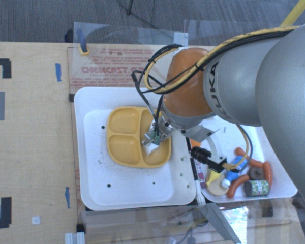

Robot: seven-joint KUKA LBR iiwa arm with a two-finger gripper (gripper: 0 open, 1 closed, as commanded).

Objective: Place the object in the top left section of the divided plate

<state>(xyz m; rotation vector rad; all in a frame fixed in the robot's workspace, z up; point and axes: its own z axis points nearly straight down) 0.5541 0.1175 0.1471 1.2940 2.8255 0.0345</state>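
The hand [153, 136] hangs over the right side of the yellow divided plate [123, 159] in the left bin [91, 187]. I cannot tell its opening or any load. The top left section [124, 121] lies left and slightly farther

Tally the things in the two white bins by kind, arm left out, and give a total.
Divided plate: 1
Sausages: 3
Small can: 1
Brown ring-shaped piece: 1
Other small pieces in the right bin's pile overlap too much to count.
Total clearly seen: 6
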